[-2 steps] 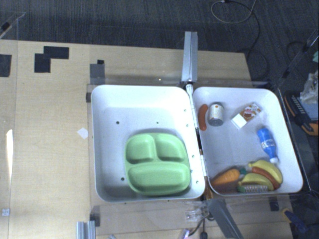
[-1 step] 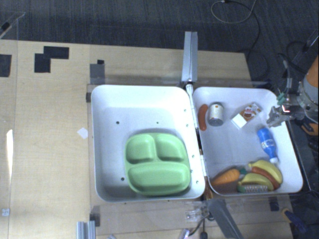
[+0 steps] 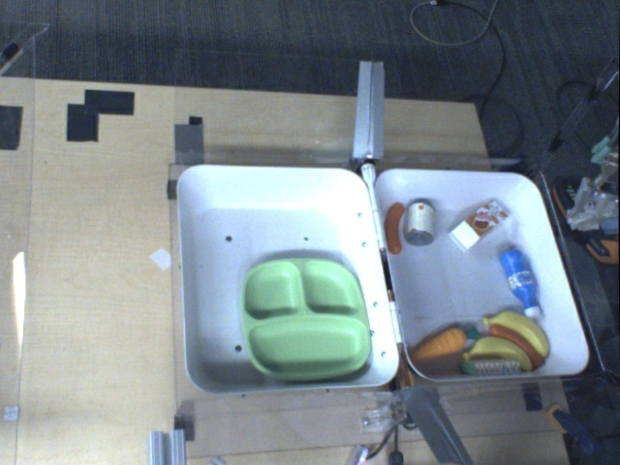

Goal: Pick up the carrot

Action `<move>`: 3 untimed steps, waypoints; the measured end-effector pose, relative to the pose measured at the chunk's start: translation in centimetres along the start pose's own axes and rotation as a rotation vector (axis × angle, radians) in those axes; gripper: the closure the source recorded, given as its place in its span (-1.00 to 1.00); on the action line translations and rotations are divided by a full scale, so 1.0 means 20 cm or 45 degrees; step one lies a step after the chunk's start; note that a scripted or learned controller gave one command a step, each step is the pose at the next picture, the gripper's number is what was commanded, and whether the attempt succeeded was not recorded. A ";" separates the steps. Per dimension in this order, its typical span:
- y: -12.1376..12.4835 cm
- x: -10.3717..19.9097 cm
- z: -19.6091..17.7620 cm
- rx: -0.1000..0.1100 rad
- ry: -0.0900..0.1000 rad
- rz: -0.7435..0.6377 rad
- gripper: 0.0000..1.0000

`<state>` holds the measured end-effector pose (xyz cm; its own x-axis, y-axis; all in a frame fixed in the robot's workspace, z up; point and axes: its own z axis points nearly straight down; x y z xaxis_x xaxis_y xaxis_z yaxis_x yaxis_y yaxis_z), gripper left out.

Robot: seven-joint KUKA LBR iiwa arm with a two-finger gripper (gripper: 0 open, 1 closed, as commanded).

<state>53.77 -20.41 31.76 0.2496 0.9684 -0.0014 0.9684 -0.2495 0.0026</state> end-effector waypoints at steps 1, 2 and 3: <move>0.01 0.01 -0.05 -0.003 -0.003 -0.010 1.00; 0.02 0.01 -0.09 -0.004 -0.005 -0.020 1.00; 0.38 0.26 0.63 0.001 0.002 -0.535 1.00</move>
